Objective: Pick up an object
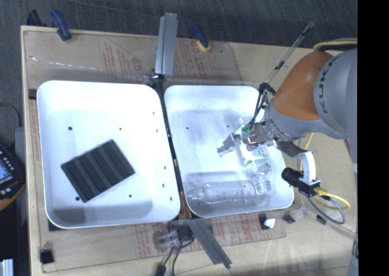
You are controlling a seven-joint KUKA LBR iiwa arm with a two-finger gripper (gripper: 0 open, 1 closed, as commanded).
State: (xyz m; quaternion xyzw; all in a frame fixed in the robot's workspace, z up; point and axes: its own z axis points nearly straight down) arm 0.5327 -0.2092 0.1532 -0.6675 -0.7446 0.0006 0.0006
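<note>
The gripper (pixel 233 144) hung low inside the right bin (pixel 200 107), with the grey arm (pixel 331 95) and its orange band reaching in from the right. Its two fingers looked spread a little apart, and nothing could be seen between them. Just below the gripper, a clear plastic bottle (pixel 222 192) lay on its side along the near wall of the same bin. It was close to the fingers but not touching them. Right beside the gripper, toward the arm, there was some more clear plastic (pixel 258 168), too blurry to name. Far off to the left of the gripper, in the left bin (pixel 97 101), a flat black ridged pad (pixel 97 170) lay tilted on the white floor.
</note>
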